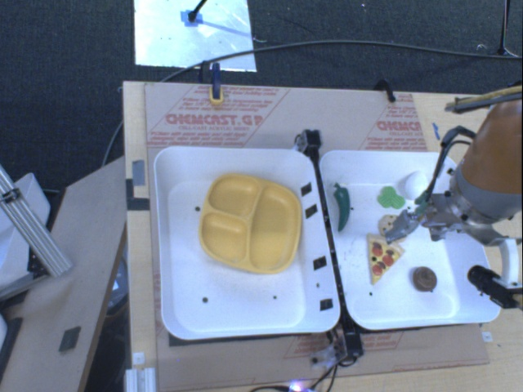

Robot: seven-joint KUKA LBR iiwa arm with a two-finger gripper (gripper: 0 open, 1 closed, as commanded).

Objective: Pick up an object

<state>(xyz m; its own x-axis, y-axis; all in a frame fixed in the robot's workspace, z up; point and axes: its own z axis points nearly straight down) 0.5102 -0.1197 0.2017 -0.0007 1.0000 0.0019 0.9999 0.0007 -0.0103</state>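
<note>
Starting at the left, a yellow divided plate point(250, 222) lies in the left bin point(184, 300), a little above the bin's middle, with its three compartments facing up. The plate sits apart from all four bin walls. Black clips run down the seam where the left bin meets the right bin point(359, 305).

Just inside the right bin, near its left wall, a green pepper point(341, 206) lies lengthwise, stem end up. To its right, in the upper part of the bin, rests a small green leafy piece point(391, 196), and just beside that a white rounded object point(413, 184), perhaps an egg, though the arm's cable crosses it and the shape is hard to read. Below the green piece lies a slice of toy pizza point(382, 256), its point toward the bin's near wall and its crust end up toward the gripper. A round brown object point(423, 278) sits to the pizza's right, apart from it.

The gripper point(394, 229) hangs low over the right bin, directly above the crust end of the pizza slice, reaching in from the right on the grey arm point(490, 178). Its tip is dark and blurred against the bin, so whether it is spread or closed cannot be told, and nothing can be seen held in it.
</note>
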